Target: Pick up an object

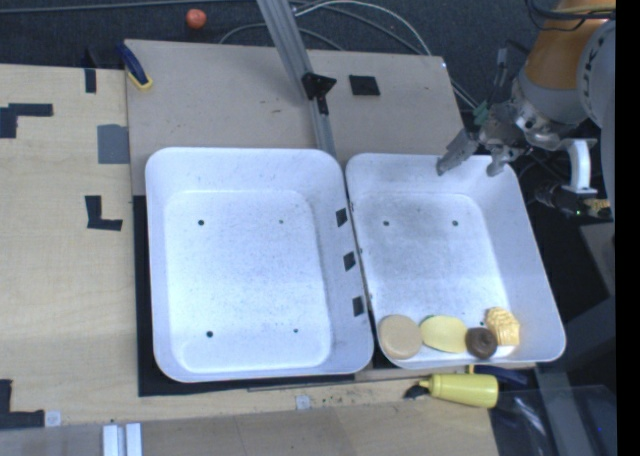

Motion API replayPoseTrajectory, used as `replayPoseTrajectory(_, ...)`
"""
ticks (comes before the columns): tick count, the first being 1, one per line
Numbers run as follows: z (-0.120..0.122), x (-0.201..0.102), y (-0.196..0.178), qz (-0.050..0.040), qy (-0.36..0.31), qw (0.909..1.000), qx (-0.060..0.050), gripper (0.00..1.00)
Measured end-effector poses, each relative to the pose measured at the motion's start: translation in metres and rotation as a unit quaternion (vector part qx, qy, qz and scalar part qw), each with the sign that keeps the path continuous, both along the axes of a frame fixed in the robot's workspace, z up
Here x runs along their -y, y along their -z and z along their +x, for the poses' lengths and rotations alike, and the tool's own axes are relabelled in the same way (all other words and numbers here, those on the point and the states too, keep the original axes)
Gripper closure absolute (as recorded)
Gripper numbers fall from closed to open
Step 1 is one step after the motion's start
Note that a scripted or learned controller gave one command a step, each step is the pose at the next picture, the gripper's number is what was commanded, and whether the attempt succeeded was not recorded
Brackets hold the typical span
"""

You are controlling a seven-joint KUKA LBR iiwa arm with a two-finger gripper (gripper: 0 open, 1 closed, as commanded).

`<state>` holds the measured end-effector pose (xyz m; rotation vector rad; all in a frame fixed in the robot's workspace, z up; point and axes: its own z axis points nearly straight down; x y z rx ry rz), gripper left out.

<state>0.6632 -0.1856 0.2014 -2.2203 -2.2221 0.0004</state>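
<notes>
Nearest the camera, just outside the right bin's near rim, a yellow plastic tool with a black tip (461, 389) lying flat on the bench.

Inside the shallow white right bin (520, 244), huddled along the near wall: a tan round disc (400, 337) on the left, touching a pale yellow oval piece (443, 334), then a small dark brown round object (482, 343) overlapping that oval's right end, and a crinkled golden-yellow lump (502, 325) at the right end, tucked against the brown one. All four resting on the bin floor, well apart from the arm.

To the left, the shallow white left bin (160, 244), side by side with the right one, rims touching down the middle.

Farther back, over the far right corner of the right bin, the two-finger gripper (470, 158) on the grey arm with orange band (570, 44), reaching in from the right. Fingers spread apart, pointing down and tilted, gripping nothing, hovering about the far rim.

Beyond the bins, a slanted grey metal bar (290, 44), a blue-and-yellow clip (136, 70) at the far left of the board, and a small orange ball (196, 17) on the dark floor farthest away.
</notes>
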Motion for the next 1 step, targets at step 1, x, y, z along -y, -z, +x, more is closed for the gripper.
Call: replayPoseTrajectory(1, -0.0376, -0.0220, -0.0348, 0.0001, 0.000, 1.0000, 0.001, 0.00)
